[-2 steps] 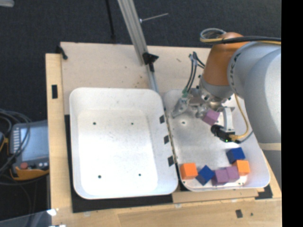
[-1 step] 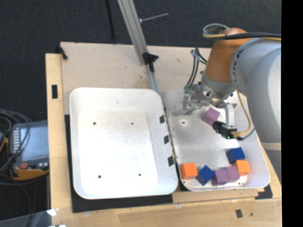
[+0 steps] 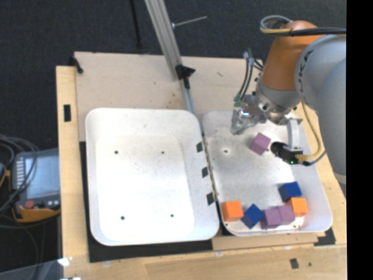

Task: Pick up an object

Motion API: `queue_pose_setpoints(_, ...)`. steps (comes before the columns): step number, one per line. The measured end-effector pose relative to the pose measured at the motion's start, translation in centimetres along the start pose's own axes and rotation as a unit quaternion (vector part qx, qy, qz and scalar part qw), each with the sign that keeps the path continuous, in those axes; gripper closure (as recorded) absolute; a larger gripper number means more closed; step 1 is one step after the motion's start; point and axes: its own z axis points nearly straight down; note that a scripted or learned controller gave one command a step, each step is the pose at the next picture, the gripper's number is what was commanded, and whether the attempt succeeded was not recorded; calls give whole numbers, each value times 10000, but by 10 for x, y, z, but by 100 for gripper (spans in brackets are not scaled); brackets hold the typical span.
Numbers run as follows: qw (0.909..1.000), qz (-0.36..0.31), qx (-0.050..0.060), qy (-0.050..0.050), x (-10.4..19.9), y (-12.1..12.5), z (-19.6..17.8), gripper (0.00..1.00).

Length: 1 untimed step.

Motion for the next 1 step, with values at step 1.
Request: queue_pose_setpoints(1,10000,-1,-6,-6,-9,8,-52,100)
